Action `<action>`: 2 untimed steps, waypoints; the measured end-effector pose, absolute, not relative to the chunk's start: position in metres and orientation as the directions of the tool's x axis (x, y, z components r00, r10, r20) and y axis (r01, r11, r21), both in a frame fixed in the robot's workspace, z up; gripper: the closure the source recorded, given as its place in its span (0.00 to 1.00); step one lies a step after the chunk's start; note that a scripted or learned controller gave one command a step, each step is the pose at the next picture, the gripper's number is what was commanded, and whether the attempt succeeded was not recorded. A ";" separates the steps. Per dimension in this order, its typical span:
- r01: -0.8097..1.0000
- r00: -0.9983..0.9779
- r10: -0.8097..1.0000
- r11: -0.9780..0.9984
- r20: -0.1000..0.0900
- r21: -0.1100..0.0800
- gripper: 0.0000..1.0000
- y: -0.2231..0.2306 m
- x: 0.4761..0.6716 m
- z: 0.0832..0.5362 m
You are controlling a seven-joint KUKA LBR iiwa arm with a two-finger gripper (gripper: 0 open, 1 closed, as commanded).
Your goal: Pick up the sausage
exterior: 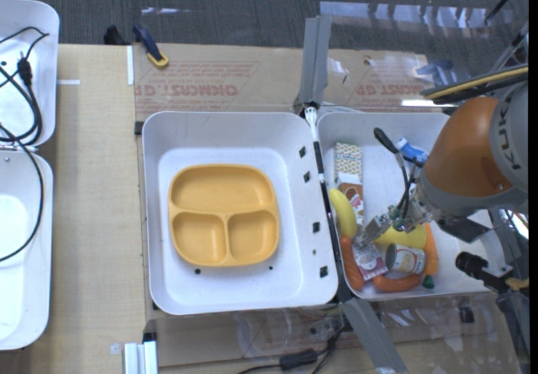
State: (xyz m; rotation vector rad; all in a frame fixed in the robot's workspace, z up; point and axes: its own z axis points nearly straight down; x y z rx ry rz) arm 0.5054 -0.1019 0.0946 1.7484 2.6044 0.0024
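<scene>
The gripper (376,232) is down in the right bin (382,124), and honestly I can't tell if it's grasping anything. Just below it sits a small can (407,260). The sausage (395,282), orange-ish, lies right under that can near the bin's front edge. A banana (342,210) is just to its left. Well off left, the yellow divided plate (224,214) rests in the left bin (160,196).

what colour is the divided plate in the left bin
Yellow-orange all over, no pattern; the divided plate shows plainly in the camera view.
</scene>
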 end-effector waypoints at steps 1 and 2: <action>0.914 -0.406 0.914 0.406 0.000 -0.001 0.00 -0.081 0.478 0.191; 0.985 -0.171 0.985 0.171 -0.001 -0.002 0.00 -0.119 0.490 0.192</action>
